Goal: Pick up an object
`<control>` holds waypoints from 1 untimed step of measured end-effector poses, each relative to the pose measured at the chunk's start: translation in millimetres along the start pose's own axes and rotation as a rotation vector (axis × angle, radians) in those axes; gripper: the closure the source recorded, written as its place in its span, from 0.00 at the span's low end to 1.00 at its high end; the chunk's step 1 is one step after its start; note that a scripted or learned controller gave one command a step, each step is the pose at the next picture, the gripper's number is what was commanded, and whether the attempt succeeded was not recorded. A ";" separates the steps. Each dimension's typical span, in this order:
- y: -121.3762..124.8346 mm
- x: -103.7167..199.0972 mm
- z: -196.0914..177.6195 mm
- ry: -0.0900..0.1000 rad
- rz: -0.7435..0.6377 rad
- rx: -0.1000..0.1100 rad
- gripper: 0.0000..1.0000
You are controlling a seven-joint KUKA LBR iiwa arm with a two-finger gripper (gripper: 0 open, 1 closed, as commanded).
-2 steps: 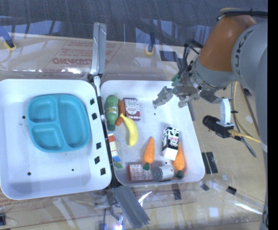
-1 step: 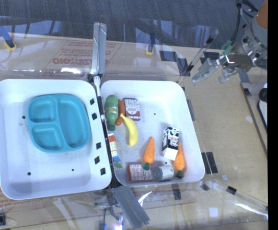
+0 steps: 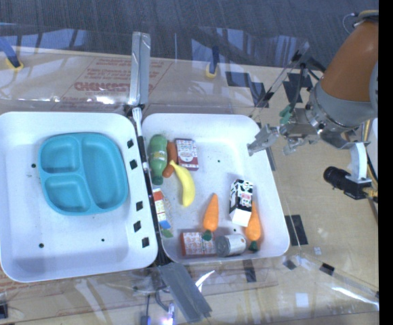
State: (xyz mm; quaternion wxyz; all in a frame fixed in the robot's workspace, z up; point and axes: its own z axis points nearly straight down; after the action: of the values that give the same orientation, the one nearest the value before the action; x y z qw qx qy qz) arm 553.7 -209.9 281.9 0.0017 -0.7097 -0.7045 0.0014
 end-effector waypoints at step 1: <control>-36.5 60.0 168.2 0.002 0.222 0.001 0.00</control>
State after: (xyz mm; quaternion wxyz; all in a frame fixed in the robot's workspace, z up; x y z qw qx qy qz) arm 517.0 -149.6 113.9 0.0025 -0.7833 -0.6216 0.0015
